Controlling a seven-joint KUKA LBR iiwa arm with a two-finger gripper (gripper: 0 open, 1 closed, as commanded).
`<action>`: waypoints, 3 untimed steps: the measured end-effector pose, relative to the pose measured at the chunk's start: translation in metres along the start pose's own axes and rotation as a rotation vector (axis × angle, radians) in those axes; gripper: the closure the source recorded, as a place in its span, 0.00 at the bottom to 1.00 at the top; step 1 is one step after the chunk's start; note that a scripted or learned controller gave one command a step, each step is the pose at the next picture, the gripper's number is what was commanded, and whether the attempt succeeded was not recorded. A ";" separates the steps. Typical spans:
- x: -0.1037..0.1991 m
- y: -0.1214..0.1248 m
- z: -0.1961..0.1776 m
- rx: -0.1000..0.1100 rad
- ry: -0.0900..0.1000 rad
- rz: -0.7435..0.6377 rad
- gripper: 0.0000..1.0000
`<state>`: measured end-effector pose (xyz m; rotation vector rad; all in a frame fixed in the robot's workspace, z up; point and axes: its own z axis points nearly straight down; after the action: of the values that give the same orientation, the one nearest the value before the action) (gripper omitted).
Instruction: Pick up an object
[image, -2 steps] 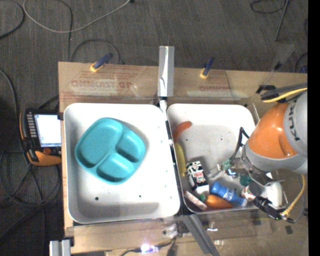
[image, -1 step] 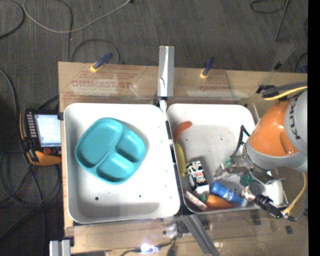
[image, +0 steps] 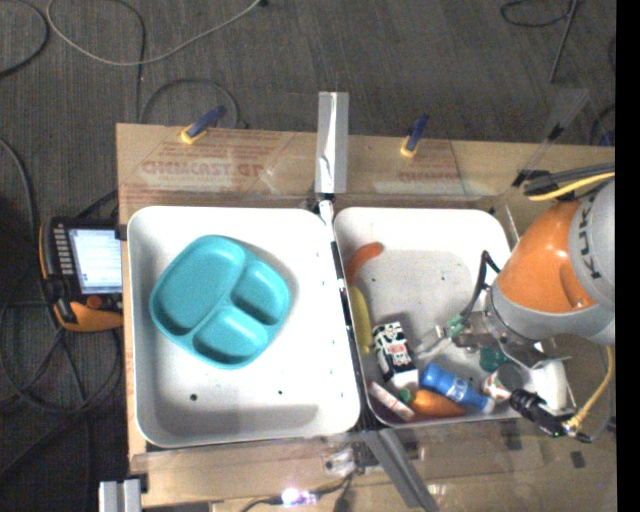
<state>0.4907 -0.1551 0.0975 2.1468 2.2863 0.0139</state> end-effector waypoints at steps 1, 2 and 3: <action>-0.042 0.061 0.008 -0.001 -0.005 0.012 0.00; -0.046 0.058 -0.058 0.015 -0.001 -0.091 0.00; -0.017 -0.002 0.007 -0.005 -0.009 -0.173 0.00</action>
<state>0.4899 -0.1725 0.0902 1.9346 2.4552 0.0091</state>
